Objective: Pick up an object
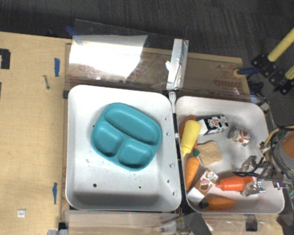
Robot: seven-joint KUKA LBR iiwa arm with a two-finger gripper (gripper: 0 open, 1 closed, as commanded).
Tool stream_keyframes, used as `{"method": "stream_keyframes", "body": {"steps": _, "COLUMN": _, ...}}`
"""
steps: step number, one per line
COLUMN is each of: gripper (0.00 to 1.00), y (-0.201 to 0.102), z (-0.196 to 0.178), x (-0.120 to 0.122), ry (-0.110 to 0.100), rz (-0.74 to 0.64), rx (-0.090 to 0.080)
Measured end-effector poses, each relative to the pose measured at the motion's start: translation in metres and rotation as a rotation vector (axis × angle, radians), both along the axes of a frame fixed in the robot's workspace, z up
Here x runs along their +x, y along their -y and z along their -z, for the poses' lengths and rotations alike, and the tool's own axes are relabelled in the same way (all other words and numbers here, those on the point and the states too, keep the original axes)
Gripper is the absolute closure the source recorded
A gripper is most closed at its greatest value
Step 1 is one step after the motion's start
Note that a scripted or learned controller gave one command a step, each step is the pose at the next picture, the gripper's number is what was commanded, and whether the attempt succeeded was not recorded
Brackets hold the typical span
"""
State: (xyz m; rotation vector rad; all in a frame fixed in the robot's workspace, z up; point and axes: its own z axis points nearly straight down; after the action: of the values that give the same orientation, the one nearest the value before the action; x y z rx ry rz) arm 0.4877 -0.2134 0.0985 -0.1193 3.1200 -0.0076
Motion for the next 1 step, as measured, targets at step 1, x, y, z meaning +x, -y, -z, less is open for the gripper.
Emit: {"method": "stream_keyframes", "body": {"steps": 1, "gripper": 1.0, "y": 0.0101, "z": -0.1789, "x": 0.0567, "ry": -0.009, "rz": -0.079, "rx": 0.0}}
